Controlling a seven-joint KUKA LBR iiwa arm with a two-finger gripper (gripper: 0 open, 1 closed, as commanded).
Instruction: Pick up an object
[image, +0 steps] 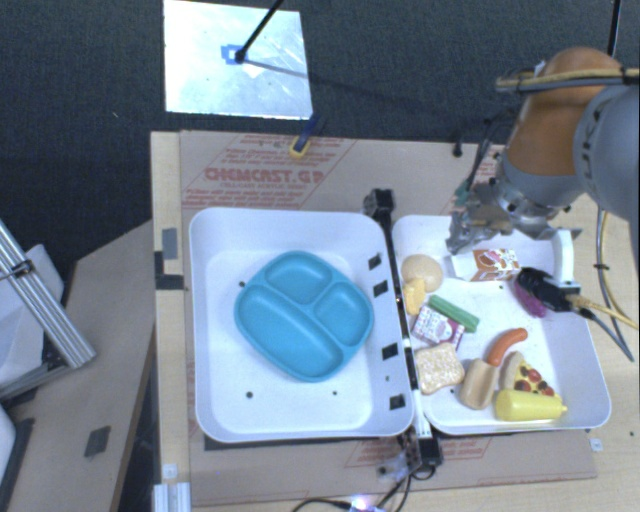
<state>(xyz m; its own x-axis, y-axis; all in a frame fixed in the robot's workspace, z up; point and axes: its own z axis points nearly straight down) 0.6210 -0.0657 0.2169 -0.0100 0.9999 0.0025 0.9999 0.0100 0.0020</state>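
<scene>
**Gripper over right bin at 12 o'clock end; carton nearest, lying free**

Clock directions are read with 12 o'clock at the far edge of the view.

1. Counter: carries two white bins side by side.
2. Left bin: holds one blue divided plate, lying flat near the centre and turned at a slant.
3. Right bin, left half:
   - A beige round piece lies at about 10 o'clock.
   - A small yellow piece touches its 6 o'clock side.
   - A green bar lies slantwise just right of these.
   - A purple-and-white packet lies at the bar's 7 o'clock.
   - A square cracker lies below the packet.
4. Gripper: reaches down from the arm over the 12 o'clock end of the right bin. Whether it is wide or narrow cannot be told from this view.
5. Task's thing: the closest item is an orange-and-white carton. It lies on the bin floor just beside the gripper, at its 4 o'clock, outside the tips.
6. Right bin, right half:
   - A red sausage lies near the centre.
   - A tan roll lies at its 7 o'clock.
   - A pizza slice lies just right of the roll.
   - A yellow fruit lies along the 6 o'clock wall.
</scene>
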